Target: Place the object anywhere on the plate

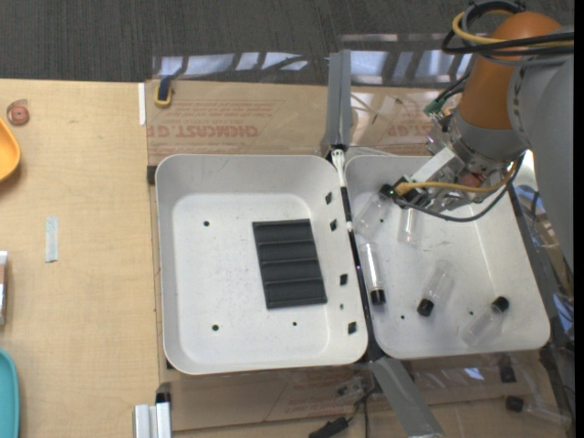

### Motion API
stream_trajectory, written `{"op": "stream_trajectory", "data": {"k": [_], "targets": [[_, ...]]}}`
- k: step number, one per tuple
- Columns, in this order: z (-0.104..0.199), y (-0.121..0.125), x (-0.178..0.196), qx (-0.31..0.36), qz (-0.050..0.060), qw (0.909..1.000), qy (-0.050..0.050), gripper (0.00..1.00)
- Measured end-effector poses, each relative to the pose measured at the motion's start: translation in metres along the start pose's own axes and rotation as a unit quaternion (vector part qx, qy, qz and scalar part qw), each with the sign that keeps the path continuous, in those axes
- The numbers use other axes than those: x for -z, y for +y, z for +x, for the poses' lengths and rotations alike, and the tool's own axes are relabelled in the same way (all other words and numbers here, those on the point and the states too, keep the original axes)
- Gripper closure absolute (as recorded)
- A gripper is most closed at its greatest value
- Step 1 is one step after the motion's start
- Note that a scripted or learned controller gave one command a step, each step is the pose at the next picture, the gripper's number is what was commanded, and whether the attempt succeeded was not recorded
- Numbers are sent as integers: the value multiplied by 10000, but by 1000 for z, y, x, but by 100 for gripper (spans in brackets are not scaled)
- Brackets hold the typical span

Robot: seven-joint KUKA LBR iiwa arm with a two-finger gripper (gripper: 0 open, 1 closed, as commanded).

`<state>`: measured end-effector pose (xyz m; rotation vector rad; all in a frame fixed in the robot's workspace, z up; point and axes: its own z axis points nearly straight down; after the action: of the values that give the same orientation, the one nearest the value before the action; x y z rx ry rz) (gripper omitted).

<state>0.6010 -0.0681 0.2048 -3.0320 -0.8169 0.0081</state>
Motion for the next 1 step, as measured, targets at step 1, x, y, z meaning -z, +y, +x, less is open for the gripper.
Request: {"op": "stream_trajectory", "data": {"k": [1], "targets": [[11,-59,13,2336,-3,9723,0,100]]}}
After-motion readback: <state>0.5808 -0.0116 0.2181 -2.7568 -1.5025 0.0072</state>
